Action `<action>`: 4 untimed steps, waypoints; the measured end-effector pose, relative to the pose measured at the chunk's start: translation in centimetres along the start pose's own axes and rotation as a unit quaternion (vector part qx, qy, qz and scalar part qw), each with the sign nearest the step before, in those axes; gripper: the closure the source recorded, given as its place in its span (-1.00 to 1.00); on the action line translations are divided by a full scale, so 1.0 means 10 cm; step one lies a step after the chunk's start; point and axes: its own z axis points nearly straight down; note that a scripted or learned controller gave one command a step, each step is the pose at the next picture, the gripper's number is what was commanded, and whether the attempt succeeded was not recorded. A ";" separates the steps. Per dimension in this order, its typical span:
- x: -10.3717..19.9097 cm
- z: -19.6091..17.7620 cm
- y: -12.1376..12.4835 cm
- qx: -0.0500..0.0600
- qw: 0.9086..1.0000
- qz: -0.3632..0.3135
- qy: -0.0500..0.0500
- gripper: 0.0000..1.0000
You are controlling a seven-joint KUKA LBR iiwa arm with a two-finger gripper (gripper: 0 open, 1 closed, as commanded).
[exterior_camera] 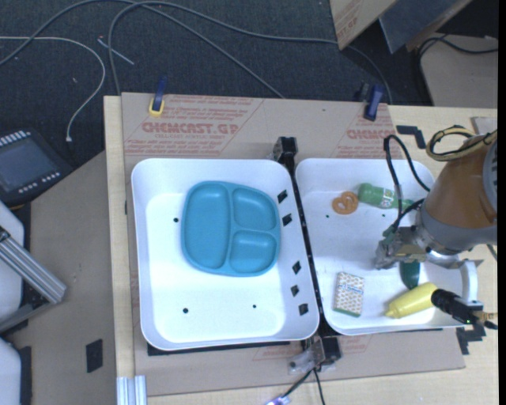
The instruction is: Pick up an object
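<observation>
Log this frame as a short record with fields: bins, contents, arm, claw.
left bin: holds a blue plastic divided plate
right bin: holds a small brown pretzel-shaped ring, a green bottle-like toy, a small patterned packet, a yellow squeeze bottle with black tip, a teal object partly hidden
arm: reaches in from the right, over the right bin
claw: low over the right bin, beside the teal object; finger state cannot be told

Floor: I see dark carpet (237, 47) behind the bench, with thin white cables (79, 55) looping across it.
Bench: I read a pale wooden top (118, 316) under a brown cardboard sheet (237, 119), held by blue clamps (159, 96).
Far corner: I spot a cardboard box (356, 20).
Left edge: a dark screen (28, 162).
</observation>
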 end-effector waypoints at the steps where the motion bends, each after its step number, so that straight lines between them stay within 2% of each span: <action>1: 0.04 -0.63 0.04 -0.003 1.000 -0.001 -0.001 1.00; 2: 0.04 -1.11 0.06 -0.003 1.000 -0.001 -0.002 1.00; 4: 1.17 -1.08 0.26 0.000 1.000 -0.004 0.001 1.00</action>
